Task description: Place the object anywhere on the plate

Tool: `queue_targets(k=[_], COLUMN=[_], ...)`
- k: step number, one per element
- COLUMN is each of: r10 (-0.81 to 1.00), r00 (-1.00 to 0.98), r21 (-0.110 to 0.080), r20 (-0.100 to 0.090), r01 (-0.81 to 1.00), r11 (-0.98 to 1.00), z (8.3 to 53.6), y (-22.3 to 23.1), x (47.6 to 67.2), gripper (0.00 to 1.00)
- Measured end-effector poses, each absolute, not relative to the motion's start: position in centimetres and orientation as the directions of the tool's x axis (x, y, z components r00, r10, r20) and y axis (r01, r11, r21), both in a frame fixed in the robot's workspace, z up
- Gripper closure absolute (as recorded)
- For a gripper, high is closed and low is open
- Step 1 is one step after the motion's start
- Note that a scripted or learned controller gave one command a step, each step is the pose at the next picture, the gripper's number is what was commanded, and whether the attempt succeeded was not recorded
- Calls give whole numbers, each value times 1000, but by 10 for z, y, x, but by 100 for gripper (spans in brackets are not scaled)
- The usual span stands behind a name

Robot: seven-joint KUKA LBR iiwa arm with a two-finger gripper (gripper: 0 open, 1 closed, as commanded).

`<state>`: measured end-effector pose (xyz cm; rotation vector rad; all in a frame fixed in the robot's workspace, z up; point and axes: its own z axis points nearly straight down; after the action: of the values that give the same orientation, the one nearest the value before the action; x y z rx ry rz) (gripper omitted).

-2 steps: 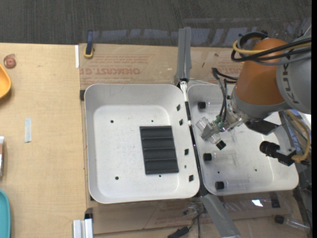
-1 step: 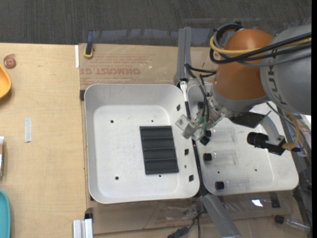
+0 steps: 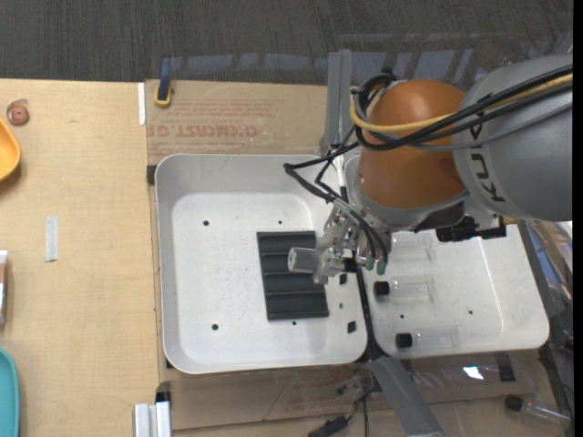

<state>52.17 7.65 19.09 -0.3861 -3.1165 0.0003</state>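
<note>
My arm [image 3: 474, 144] reaches in from the right, above the seam between the two bins. My gripper [image 3: 321, 262] hangs over the right edge of the plate [image 3: 291, 285], which lies in the left bin [image 3: 191, 244]. The right bin [image 3: 492, 308] sits just beside it, touching.

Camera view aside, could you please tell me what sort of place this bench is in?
Probably a robotics lab or test cell: a KUKA arm with loose cabling reaches over two shallow white bins set on cardboard, beside a plywood bench.
</note>
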Motion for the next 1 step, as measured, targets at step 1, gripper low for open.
queue_targets(k=[1], r10=[340], r00=[-940], r21=[1], r20=[-2], r01=[340], r11=[940], z=[274], y=[96], x=[592], gripper=[100])
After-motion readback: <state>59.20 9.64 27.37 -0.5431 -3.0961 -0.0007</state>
